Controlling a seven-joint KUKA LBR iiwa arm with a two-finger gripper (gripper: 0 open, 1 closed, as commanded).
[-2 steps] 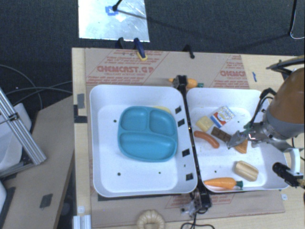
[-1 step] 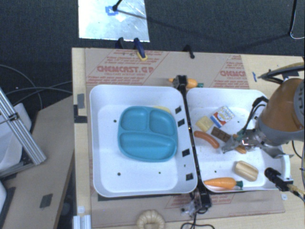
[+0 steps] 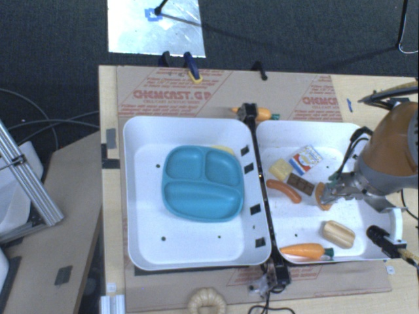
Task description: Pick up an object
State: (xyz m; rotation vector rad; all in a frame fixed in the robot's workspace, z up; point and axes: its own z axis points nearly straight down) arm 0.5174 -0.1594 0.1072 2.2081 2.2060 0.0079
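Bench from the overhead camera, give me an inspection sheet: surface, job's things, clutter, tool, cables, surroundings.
Surface: cardboard-covered bench bearing a left bin and a right bin.
Job's things: in the right bin, a sausage, a brown block, a yellow wedge, a small packet, a bread roll, a carrot.
Clutter: blue divided plate in the left bin.
Tool: the tool is low in the right bin beside the brown block; grip unclear.
Cables: black cables left of the bench.
Surroundings: dark carpet, shiny sheet.

Grey arm (image 3: 383, 178), orange band above wrist, black cables, metal claw (image 3: 330, 195)
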